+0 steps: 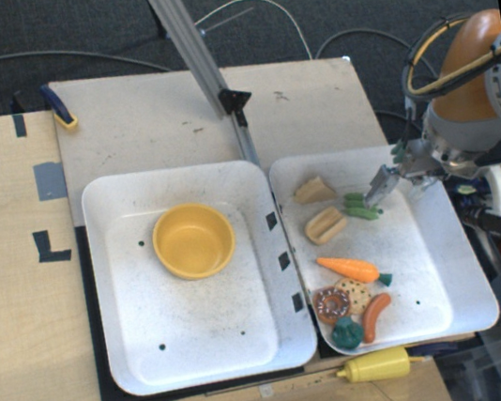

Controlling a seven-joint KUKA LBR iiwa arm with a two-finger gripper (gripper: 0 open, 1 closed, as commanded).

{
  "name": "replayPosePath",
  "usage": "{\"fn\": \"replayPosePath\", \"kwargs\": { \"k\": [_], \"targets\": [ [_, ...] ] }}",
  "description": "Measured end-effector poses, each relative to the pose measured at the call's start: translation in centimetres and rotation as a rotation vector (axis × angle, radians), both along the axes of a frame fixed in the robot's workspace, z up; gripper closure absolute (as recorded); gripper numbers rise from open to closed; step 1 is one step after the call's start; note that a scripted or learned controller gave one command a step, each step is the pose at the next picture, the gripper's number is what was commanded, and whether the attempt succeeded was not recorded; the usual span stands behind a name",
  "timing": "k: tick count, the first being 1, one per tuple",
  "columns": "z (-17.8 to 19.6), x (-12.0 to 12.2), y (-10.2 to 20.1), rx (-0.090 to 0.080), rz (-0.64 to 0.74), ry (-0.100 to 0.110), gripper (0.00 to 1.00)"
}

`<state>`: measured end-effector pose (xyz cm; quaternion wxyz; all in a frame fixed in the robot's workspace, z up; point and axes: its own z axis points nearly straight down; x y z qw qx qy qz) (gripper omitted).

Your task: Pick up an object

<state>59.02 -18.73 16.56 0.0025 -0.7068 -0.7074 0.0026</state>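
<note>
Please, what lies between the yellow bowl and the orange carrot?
In the camera view, between the yellow bowl and the carrot lie bare bin floor and the two bins' adjoining rims.

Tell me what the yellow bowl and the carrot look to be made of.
Yellow bowl: probably plastic, with one even colour and a smooth, faintly glossy wall.
Carrot: likely moulded plastic toy food, uniform bright orange with a green stub end. Neither material is certain from this view.
</note>
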Motion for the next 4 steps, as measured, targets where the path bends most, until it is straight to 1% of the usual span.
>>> {"fn": "replayPosePath", "kwargs": {
  "k": [1,2,3,4],
  "targets": [
    [-6.5,-0.2,0.3,0.001,0.001,0.001,0.00],
    [-7.8,-0.2,0.3,-0.001,0.001,-0.005,0.00],
    [-6.7,-0.2,0.4,-0.001,0.003,-0.004,1.00],
    [-2.5,-0.1,0.5,-0.001,0.001,-0.010,1.00]
  ]
}}
